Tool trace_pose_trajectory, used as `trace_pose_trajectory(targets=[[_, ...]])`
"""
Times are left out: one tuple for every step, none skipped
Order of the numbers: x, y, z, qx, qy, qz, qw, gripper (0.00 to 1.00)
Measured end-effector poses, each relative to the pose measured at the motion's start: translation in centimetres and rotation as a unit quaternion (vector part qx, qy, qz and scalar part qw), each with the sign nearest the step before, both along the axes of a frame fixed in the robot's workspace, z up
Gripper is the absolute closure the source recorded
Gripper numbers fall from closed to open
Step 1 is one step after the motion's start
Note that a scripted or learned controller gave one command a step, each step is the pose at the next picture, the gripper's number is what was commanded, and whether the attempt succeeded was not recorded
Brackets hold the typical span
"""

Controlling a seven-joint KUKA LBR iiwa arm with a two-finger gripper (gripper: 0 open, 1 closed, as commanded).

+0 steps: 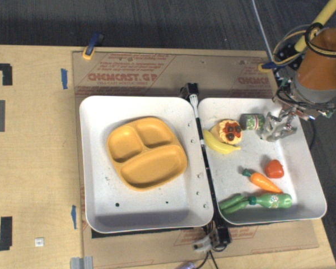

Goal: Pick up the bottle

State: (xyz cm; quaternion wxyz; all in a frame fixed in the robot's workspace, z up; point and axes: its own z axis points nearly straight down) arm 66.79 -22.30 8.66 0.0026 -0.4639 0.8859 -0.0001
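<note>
Bins sit side by side on the bench, the left bin (95, 150) bearing a yellow divided plate (147, 152) and the right bin (308, 167) holding the toys. The green bottle (269, 200) lies on its side near the right bin's front wall, its pale label toward the right and its dark green neck pointing left. Just above it lies an orange carrot (261, 180), and beside that a small red tomato (274, 168). Farther back, near the divider between the bins, a yellow banana (217, 144) touches a small cake topped with dark berries (229, 131). A small green can (251, 121) lies on its side right of the cake.

The gripper (279, 129) hangs over the right bin's back right part, next to the can and well apart from the bottle. Its metal fingers (271, 130) stand slightly spread, with nothing visible between them. The orange-banded arm (319, 66) rises behind it at the right.
</note>
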Motion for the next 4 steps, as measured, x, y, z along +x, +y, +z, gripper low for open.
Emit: trace_pose_trajectory(targets=[[0.0,4.9,0.0,-0.0005,0.0,0.278,0.9607,1.0],[-0.3,15.6,10.0,-0.0004,-0.002,0.16,0.9871,1.0],[-0.4,10.8,15.9,-0.001,-0.001,0.239,0.9711,1.0],[-2.4,-0.1,10.7,-0.0011,0.001,0.269,0.9632,1.0]])
